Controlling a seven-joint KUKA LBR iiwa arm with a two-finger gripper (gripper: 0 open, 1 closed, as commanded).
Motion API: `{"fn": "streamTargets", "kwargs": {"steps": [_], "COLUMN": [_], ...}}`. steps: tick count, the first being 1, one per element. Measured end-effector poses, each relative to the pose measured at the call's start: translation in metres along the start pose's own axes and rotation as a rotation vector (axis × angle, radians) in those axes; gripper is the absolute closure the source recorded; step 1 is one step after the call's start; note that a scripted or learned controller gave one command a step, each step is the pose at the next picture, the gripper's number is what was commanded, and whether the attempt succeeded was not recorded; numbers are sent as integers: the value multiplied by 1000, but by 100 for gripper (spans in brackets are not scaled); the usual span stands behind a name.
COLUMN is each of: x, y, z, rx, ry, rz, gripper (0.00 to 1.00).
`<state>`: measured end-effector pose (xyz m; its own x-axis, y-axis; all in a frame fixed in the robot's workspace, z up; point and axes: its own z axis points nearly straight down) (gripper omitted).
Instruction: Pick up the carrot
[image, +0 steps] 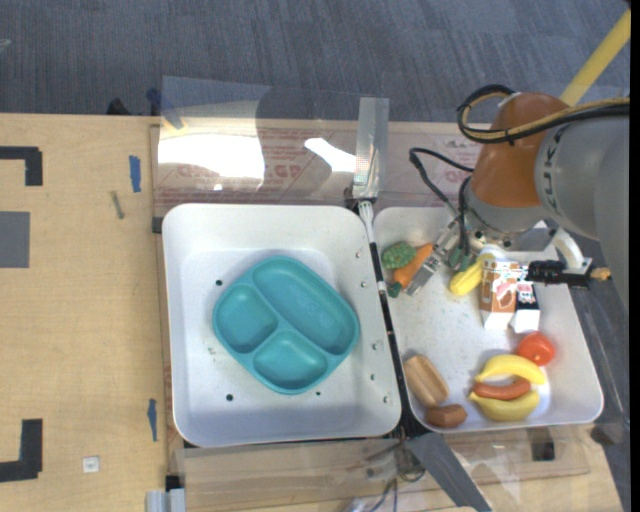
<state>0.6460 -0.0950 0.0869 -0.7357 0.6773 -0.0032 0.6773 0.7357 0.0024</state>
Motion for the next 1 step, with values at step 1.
{"fn": "streamTargets", "kwargs": {"steps": [1], "x": [0], "y": [0], "z": [-11], "rx": [3], "ry": [-1], "rz": [-3], "gripper": [100]}}
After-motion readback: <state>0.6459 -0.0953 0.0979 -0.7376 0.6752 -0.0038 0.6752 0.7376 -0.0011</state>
